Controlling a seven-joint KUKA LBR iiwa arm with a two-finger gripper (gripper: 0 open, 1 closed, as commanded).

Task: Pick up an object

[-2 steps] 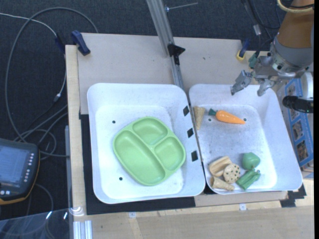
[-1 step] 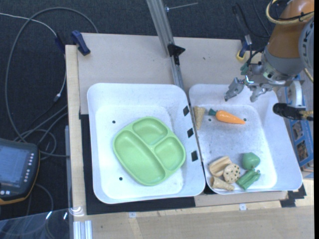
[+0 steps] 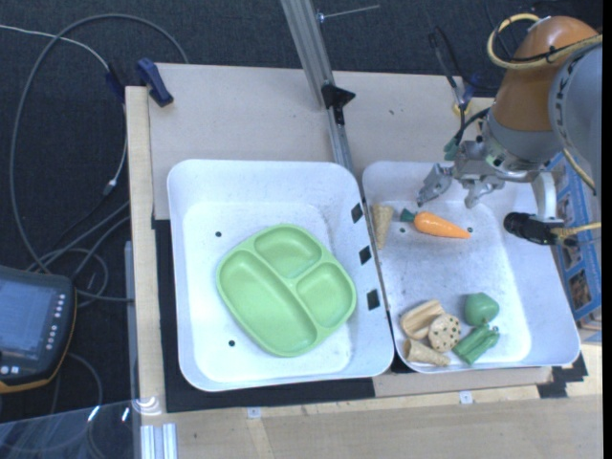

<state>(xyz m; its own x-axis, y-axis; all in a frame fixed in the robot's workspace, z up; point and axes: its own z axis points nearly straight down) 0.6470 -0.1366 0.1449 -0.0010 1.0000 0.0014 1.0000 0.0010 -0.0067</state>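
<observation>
An orange toy carrot [image 3: 442, 225] with a green stub lies in the upper part of the right bin [image 3: 521, 285]. My gripper [image 3: 453, 191] hangs just above it at the bin's back edge, open, its two grey fingers spread and nothing between them. A tan cone [image 3: 382, 224] rests at the bin's left wall. At the front of this bin sit a green pepper-like piece [image 3: 481, 307], a green pod [image 3: 475, 343], a round cracker [image 3: 443, 332] and tan bread pieces [image 3: 422, 318].
The left bin [image 3: 191, 199] holds a green divided plate [image 3: 286, 288]. A metal pole [image 3: 311, 36] slants down to the gap between the bins. Black clips [image 3: 366, 252] sit on the shared wall. A tablet [image 3: 33, 323] lies off the bench at left.
</observation>
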